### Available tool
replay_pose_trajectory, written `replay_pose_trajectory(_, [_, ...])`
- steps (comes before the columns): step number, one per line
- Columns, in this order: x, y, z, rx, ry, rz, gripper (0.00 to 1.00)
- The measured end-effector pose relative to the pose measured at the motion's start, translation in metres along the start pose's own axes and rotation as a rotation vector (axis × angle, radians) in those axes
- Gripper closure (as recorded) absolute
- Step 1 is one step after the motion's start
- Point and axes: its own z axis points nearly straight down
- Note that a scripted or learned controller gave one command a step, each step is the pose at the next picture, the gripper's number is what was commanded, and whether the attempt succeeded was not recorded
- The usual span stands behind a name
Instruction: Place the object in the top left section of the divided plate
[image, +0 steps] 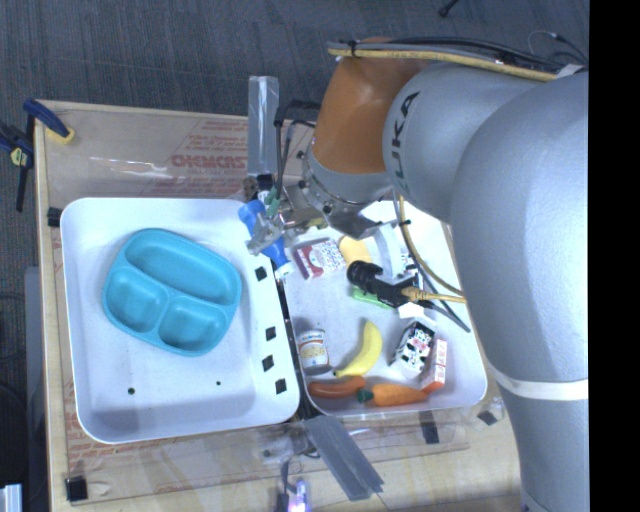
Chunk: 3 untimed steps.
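Lying flat in the left bin (90, 380) is the divided plate (175, 290), a glossy turquoise plastic piece with rounded corners. It is moulded into three recessed sections: one long section along its far side and two smaller ones along its near side. Both bins are shallow white trays with rounded rims, set side by side on the table (60, 130), which has a pale wooden surface.

The gripper (268, 235) stands over the shared rim between the bins, toward the far end. The jaws are too cluttered by metal fittings to tell whether they are spread or pressed together. A small blue piece (252, 214) sits close against the gripper, above the left bin's right edge and apart from the plate. Whether it is pinched cannot be told.

The right bin (470, 385) holds:
- a curved yellow banana (366, 350)
- a tapered orange carrot (402, 395) along the near wall
- a dull red elongated item (335, 388) beside the carrot
- a small cylindrical can (313, 352) standing upright
- a red-and-white packet (322, 257)
- a black-and-white box (414, 344), touching a red-and-white carton (435, 366)
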Motion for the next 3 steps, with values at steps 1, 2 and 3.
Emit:
replay_pose_trajectory(1, [0.000, 0.000, 0.000, -0.001, 0.000, 0.000, 0.00])
replay_pose_trajectory(2, [0.081, -0.047, 0.037, 0.000, -0.001, -0.183, 0.00])
replay_pose_trajectory(3, [0.156, -0.031, -0.100, -0.006, -0.003, 0.043, 0.00])
